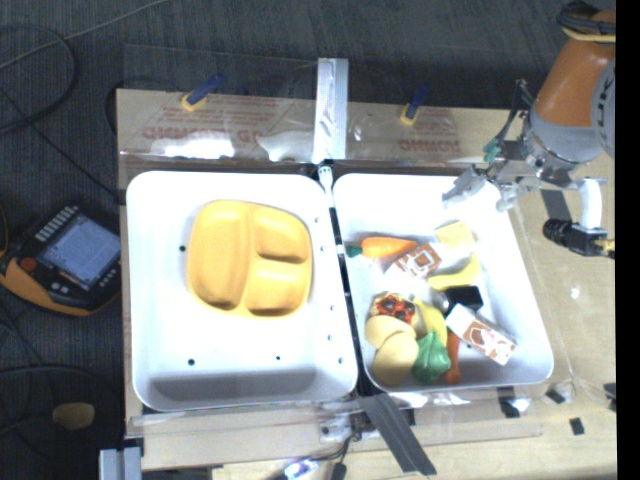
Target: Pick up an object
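The right bin (520,298) holds a heap of toy food: an orange carrot (387,247), a yellow block (453,234), a small brown-and-white carton (417,260), a black block (463,297), a green piece (431,359), a pale round piece (391,353) and a second carton (483,336). My gripper (482,182) hangs over the far right corner of that bin, above and to the right of the yellow block. Its fingers are spread and nothing sits between them.
A yellow divided tray (249,256) lies in the left bin (160,368). A metal divider post (331,108) stands at the back between the bins. A handheld pendant (62,258) rests on the floor to the left.
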{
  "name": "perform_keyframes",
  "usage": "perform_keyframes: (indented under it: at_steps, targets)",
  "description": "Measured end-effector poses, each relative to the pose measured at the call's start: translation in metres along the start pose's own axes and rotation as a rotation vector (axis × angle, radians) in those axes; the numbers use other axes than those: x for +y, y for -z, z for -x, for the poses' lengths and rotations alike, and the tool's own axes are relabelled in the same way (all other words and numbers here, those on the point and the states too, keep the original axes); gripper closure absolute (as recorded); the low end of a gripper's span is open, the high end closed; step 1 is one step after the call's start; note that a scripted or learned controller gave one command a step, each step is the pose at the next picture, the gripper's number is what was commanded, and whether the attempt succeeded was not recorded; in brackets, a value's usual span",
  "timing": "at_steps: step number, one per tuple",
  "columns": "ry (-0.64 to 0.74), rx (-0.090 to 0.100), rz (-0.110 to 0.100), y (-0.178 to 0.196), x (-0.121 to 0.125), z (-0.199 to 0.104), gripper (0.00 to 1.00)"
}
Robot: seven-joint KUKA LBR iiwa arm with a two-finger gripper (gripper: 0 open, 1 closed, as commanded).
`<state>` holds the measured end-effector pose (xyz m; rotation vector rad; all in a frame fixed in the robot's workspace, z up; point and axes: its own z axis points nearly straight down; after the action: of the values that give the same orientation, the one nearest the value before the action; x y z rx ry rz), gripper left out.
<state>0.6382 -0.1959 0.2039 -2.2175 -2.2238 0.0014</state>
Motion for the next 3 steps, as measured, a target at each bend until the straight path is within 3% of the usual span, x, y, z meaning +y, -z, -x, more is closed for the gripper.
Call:
perform_keyframes:
  at_steps: [1,2,3]
  targets:
    - [0.065,-0.01,0.021,-0.097,-0.021,-0.043,0.0]
    - [0.092,-0.006,0.011,-0.115,0.02,-0.079,0.0]
    - [0.235,-0.004,0.011,-0.114,-0.05,-0.074,0.0]
